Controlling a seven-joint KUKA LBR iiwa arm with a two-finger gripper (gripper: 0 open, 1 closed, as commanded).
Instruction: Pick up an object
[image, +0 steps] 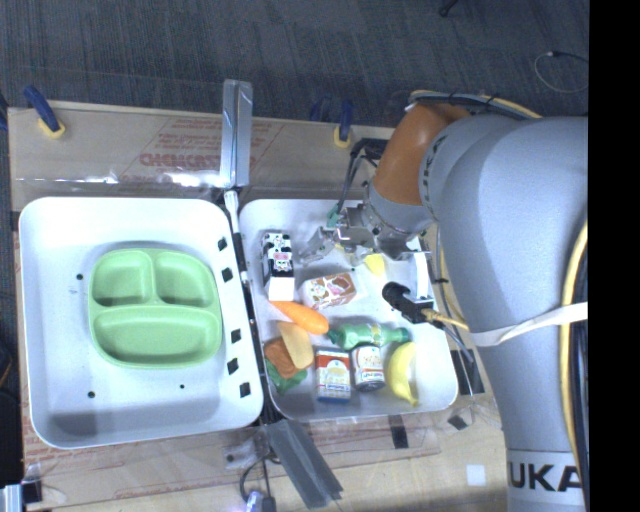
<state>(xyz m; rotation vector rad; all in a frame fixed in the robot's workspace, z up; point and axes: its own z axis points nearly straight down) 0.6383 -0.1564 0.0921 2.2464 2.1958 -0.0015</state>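
Note:
My gripper (330, 238) hangs over the back part of the right bin (440, 395), with the arm reaching in from the right. Just left of it stands a small black-and-white milk carton (277, 253). A red-and-white snack packet (330, 290) lies just in front of the gripper. A small yellow piece (374, 264) peeks out beside the wrist. Nothing is visibly held.
In the right bin lie a white block (282, 289), a carrot (303, 317), a green vegetable (358, 333), a burger (287, 355), a small box (333, 373), a can (369, 367) and a banana (402, 372). The left bin (50, 390) holds a green divided plate (155, 305).

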